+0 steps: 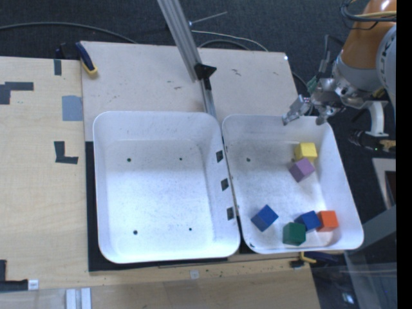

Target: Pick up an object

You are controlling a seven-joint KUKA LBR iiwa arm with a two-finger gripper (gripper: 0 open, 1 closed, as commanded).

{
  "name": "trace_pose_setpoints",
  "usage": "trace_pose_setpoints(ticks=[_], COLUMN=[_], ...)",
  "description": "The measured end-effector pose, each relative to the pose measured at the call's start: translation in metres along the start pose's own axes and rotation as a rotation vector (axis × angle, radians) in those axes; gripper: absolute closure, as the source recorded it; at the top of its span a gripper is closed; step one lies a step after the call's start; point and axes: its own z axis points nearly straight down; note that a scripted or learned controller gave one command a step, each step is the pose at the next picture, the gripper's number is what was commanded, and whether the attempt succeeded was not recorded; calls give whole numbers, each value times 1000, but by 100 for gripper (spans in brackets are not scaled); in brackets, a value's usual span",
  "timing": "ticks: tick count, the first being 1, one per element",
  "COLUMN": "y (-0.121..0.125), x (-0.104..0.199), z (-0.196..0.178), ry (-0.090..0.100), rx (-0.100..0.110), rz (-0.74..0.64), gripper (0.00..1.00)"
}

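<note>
Pale bench carries two white bins side by side. Your end effector hangs over the right bin's far rim, holding nothing; I cannot tell its spread. Bring it down squarely over the yellow cube, the nearest object. Mind the purple cube touching it. Blue, green and orange cubes crowd the near wall.

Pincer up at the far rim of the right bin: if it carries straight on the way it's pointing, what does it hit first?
The pincer points down and leftward over the right bin rim. Straight on, it likely meets bare bin floor near the far wall. The yellow block and purple block lie off that line, though depth is unclear.
</note>
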Motion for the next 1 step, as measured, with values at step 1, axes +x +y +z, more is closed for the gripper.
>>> trace_pose_setpoints(ticks=[1], y=[16], x=[-26], z=[130], ry=[6], rx=[14], rz=[2], gripper=[0])
